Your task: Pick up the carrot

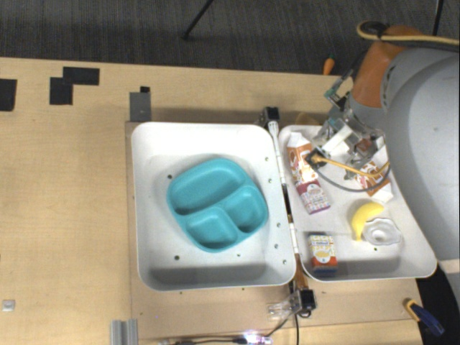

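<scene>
My gripper (339,148) hangs low over the back of the right bin (413,261), and the arm's grey bulk covers the bin's far right side. Just left of the gripper lies a white and purple carton (310,190) with an orange-red end (297,157) pointing toward the back wall. I cannot tell whether that orange patch belongs to the carton or to something beside it. A brown packet (375,180) pokes out from under the gripper on its right.
The right bin also holds a yellow fruit (363,215) against a clear plastic cup (381,233), and a small orange and blue box (323,254) at the front. A teal divided plate (215,203) lies in the left bin (151,185).
</scene>
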